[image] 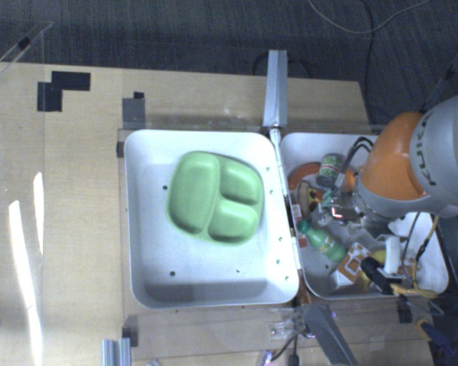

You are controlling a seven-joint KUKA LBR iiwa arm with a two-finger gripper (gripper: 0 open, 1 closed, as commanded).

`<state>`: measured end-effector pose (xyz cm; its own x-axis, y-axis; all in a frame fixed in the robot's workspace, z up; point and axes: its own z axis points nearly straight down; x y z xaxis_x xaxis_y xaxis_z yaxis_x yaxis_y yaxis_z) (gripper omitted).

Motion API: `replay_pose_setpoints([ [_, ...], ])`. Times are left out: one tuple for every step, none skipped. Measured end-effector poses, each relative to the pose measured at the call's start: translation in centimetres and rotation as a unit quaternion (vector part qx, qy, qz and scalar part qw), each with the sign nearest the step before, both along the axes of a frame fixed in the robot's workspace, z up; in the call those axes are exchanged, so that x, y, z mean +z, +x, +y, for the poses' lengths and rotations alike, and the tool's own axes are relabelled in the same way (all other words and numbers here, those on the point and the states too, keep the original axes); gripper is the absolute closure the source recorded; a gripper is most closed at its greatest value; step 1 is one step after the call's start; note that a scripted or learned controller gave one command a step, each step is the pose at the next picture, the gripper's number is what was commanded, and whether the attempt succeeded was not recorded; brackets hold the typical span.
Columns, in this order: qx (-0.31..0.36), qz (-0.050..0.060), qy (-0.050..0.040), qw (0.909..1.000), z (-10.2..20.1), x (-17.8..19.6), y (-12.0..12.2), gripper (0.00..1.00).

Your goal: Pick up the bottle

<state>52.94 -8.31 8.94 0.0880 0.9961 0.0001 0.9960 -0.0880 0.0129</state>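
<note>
Grey arm (435,151) bent over right bin (443,269); claw (330,208) above green bottle (323,242), grip unclear.

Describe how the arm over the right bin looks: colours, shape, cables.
The arm is bulky and rounded, with a grey shell carrying dark lettering and a broad orange band above the wrist. Thin dark cables loop from the wrist towards the pincer, a small dark metal assembly.

Left bin (137,227): white, holding a pale green divided tray (214,197). Right bin (435,277): white. Bottle (323,242): green, at 6 o'clock of a can (330,166) with a green-and-white label. Arm (435,158): grey, orange band. Bench (53,204): pale wood, black marks at 10 o'clock.
</note>
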Motion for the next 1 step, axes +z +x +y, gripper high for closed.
replay_pose_setpoints([
  [0.001,-0.004,0.0008,1.0000,0.15,1.22,0.30,1.00],
])
